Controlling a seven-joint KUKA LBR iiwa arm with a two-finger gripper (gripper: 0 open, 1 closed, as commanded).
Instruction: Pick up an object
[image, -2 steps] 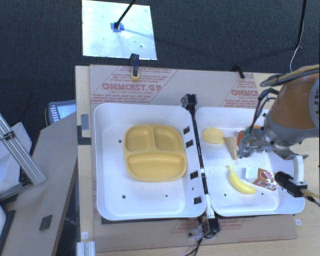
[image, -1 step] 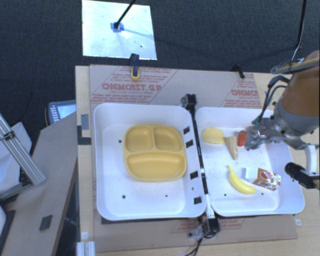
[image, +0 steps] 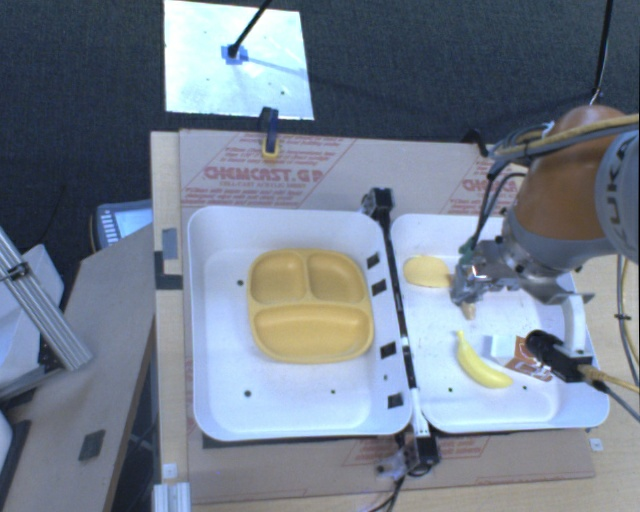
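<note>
The arm (image: 575, 180) enters from 3 o'clock; its gripper (image: 468, 290) hangs low over the right bin (image: 440, 405), near that bin's 11 o'clock corner. Jaw state: cannot tell. Candidate objects: banana (image: 480, 363) at the bin's 6 o'clock; yellow disc (image: 427, 271) just beside the gripper, at its 9 o'clock.

Risk: a descent here may land between disc and banana and close on nothing, or push the disc against the wall.

Hidden: the wrist covers the bin's 2 o'clock area. The tray (image: 305, 305) sits in the left bin (image: 215, 400).

Both white bins (image: 215, 330): smooth plastic, slight gloss. Yellow divided tray (image: 306, 305): matt plastic. Banana (image: 479, 362) below jaws: glossy plastic. Gripper (image: 470, 285): bare metal. Table (image: 330, 165): matt printed cardboard.
</note>
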